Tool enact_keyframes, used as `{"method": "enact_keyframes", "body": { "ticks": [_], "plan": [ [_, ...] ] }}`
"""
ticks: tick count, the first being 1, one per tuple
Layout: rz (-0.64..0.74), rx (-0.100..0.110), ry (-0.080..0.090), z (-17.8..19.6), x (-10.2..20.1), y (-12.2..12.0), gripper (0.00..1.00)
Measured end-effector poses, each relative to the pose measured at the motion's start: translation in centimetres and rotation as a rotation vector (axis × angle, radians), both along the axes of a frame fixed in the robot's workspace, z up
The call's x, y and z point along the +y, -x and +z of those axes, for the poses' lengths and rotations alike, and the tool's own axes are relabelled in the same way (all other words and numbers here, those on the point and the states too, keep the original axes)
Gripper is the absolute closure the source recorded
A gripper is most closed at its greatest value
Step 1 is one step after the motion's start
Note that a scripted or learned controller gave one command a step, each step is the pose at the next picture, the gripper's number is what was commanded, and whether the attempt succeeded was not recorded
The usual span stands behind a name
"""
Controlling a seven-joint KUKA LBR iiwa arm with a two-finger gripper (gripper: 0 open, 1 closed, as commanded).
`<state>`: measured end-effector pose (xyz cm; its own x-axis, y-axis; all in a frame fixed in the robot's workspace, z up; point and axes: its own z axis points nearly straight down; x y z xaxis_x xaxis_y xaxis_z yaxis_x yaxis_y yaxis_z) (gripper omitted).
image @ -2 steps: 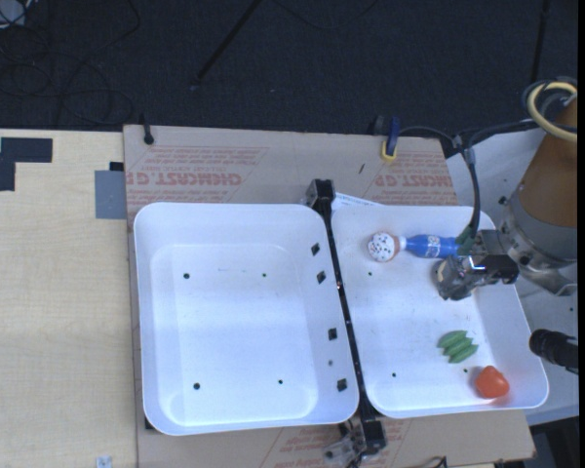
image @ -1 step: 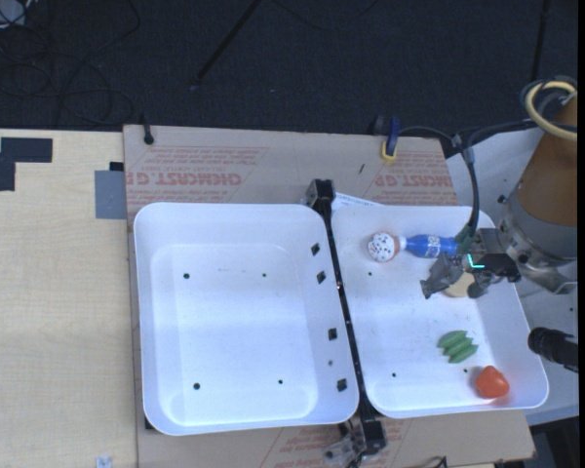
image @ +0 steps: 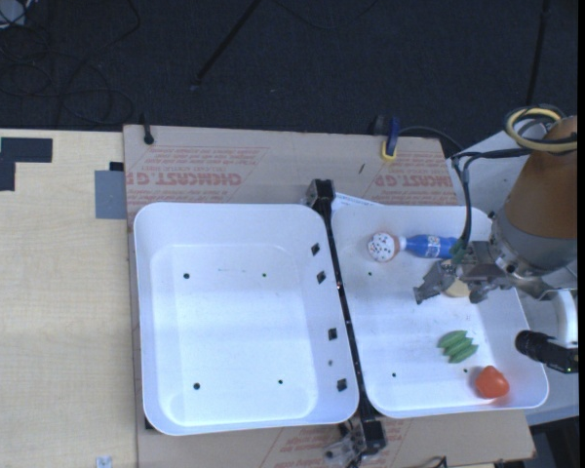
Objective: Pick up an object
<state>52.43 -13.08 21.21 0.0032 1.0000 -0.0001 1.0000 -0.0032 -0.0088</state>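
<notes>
My gripper [image: 455, 289] hangs low over the right bin [image: 409, 398], at its right-middle part. Its two dark fingers [image: 430, 289] stand apart, so it is open. A small tan object [image: 456, 286] lies between them; the fingers do not look closed on it. Just behind the gripper lies a blue bottle [image: 429, 247], its right end hidden by the wrist. A white ball with dark dots [image: 381, 247] rests to the bottle's left. Nearer the front sit a green pod-shaped object [image: 457, 345] and a red-orange object [image: 490, 382].
The left bin [image: 156, 261] stands beside the right one, with a black divider [image: 333, 300] between them. Both sit on brown cardboard [image: 224, 169]. The orange-banded arm [image: 546, 198] fills the right side, with cables above it.
</notes>
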Motion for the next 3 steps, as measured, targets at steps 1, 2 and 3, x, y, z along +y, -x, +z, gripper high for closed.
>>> {"method": "enact_keyframes", "body": {
  "ticks": [1,2,3],
  "plan": [
    [-0.005,-0.004,0.001,-0.3,-8.8,5.2,0.0],
    [-0.001,-0.005,-0.001,0.7,-8.4,4.9,1.0],
    [-0.003,-0.005,-0.002,0.7,-8.4,4.9,0.0]
  ]
}}
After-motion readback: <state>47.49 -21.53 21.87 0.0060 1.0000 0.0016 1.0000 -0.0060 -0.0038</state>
